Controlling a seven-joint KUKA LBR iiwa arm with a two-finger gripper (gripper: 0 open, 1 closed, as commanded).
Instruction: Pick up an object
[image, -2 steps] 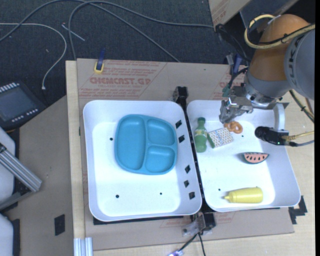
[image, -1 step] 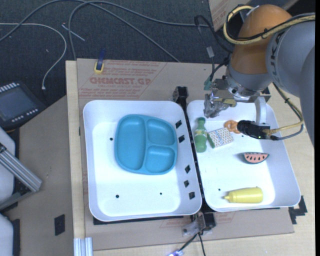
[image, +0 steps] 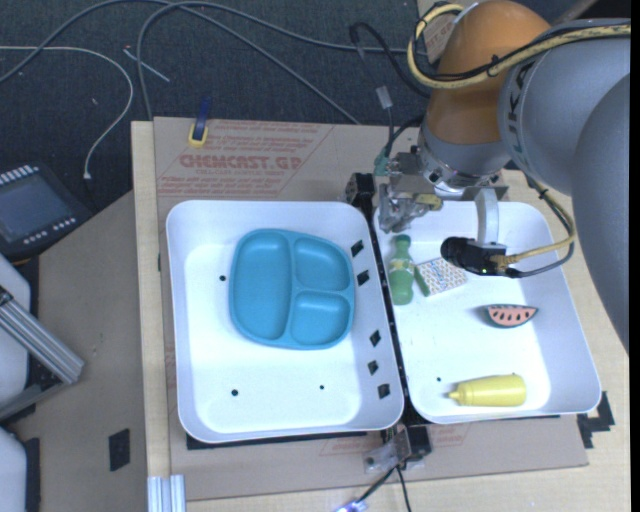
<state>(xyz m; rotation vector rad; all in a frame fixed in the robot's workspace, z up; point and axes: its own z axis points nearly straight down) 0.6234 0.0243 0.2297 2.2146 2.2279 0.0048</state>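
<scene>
My gripper (image: 396, 215) hangs over the far left corner of the right bin (image: 560, 345), just above the top of a green bottle (image: 401, 272) that lies along the bin's left wall. Beside the bottle lies a small checked pad (image: 441, 275). A watermelon slice (image: 511, 315) rests further right, and a yellow mustard bottle (image: 488, 391) lies near the bin's front edge. No object shows between the fingers.
The left bin (image: 200, 380) holds a blue divided plate (image: 292, 288). The grey arm and its orange band (image: 480, 60) cover the right bin's far right part. Cables run over the dark floor behind the bench.
</scene>
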